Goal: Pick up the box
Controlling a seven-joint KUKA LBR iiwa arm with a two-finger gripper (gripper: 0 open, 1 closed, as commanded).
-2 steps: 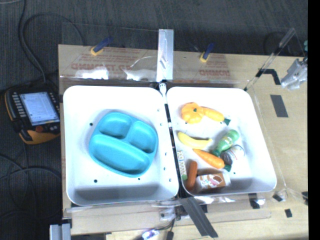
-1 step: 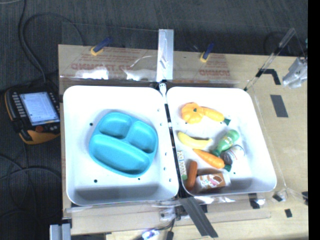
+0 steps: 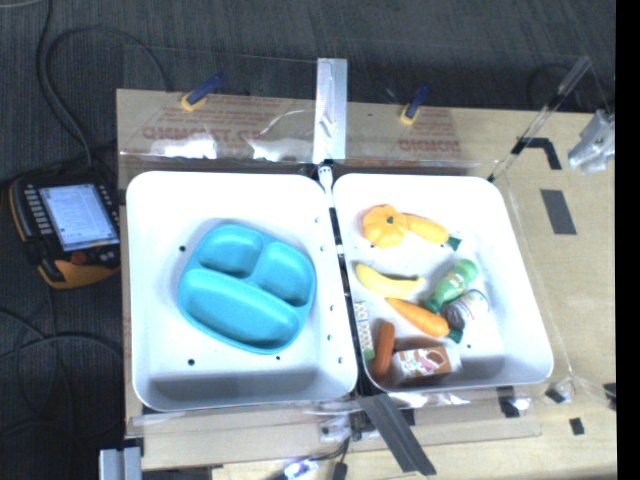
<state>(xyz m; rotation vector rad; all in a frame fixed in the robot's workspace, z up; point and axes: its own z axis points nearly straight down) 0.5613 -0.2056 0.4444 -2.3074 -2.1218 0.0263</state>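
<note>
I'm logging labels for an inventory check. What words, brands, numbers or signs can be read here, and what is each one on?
No text here can be read.
Box: label with a picture on it, lettering blurred.
Green bottle: label too small to read.
Can: no markings can be made out.
Clear sheet behind the bins: red lettering, faint and blurred.
Pendant on the floor: lit screen, text too small.

even, fairly bright overhead light whitens both bins (image 3: 140, 268), leaves soft shadows, and the picture is slightly blurred.
</note>
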